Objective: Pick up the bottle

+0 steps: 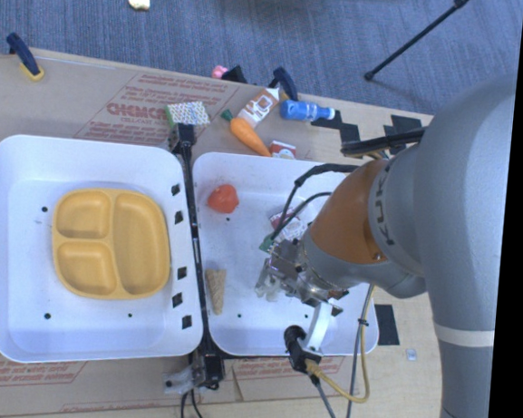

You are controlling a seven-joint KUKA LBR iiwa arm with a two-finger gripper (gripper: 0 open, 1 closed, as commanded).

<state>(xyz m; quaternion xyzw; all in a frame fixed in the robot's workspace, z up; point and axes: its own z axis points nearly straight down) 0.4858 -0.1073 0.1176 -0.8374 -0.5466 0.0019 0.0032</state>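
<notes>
I have the jaws low in the right bin; can't tell their state. Blue bottle lies on the bench outside the bins, well beyond the jaws, so this reach looks off target.

A yellow divided plate sits in the left bin; a carrot lies on the cardboard behind.

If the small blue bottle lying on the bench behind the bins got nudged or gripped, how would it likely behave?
The blue bottle lies on its side on the cardboard bench, so a nudge would probably make it roll. It looks small and plastic, likely light and stiff. Its rounded, smooth-looking body might slip from a pinch.
</notes>
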